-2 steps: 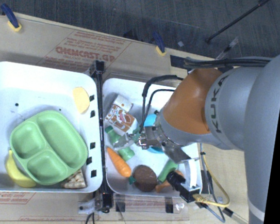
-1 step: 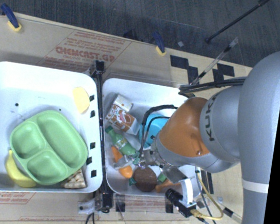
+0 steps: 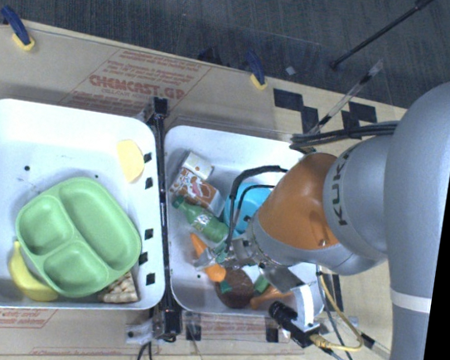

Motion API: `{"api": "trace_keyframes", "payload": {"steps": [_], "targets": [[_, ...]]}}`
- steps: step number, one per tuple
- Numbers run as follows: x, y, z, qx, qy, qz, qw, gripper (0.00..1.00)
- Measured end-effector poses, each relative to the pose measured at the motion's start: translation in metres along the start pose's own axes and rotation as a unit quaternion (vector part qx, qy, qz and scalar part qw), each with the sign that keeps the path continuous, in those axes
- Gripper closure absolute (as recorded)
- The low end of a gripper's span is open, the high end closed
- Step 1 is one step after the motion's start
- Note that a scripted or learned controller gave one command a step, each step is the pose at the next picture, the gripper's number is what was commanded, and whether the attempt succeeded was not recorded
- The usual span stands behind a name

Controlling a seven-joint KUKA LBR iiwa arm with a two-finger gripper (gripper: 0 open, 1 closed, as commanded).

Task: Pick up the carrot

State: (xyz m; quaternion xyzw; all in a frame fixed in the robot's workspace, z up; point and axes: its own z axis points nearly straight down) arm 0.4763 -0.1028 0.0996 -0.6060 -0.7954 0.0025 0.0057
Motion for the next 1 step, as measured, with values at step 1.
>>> {"api": "trace_keyframes", "payload": {"steps": [1], "targets": [[0.0061,0.1007,-0.1188,-0.008,-0.006,-0.074,0.9972,1.0]]}}
